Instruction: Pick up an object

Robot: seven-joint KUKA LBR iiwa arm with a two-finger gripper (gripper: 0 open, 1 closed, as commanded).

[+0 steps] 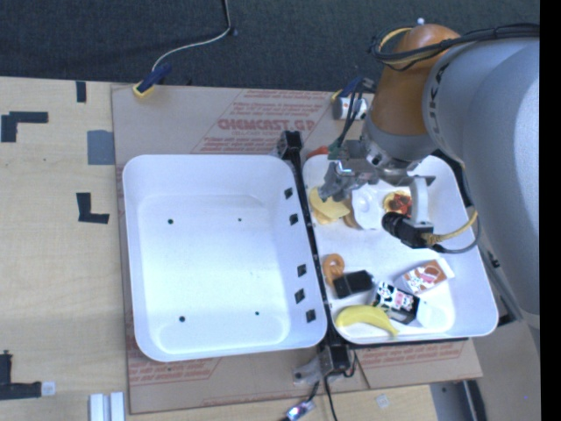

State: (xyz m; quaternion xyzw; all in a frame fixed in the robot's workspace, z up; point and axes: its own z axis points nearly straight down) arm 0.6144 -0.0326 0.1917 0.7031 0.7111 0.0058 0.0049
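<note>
In the camera view, two white bins are seen side by side on a brown board: the left bin (210, 253) and the right bin (465, 314), which carries all the objects. The arm (438, 86) is reached in from the right, and its gripper (337, 182) is poised low over the upper left corner of the right bin, just above a pale yellow piece (326, 207) lying against the dividing wall. Whether anything is gripped cannot be told, since the tool's tip is blurred and partly hidden by the wrist. A white item with a red patch (386, 204) is seen just beside it. Nearer the front, a small orange ring (333, 266), a black block (354, 282), a banana (366, 320), a patterned packet (396, 299) and a red-and-white packet (426, 276) are found. For this step, a descent centred on the yellow piece and kept clear of the bin wall is judged best, since a graze on the divider could spoil the grasp.
</note>
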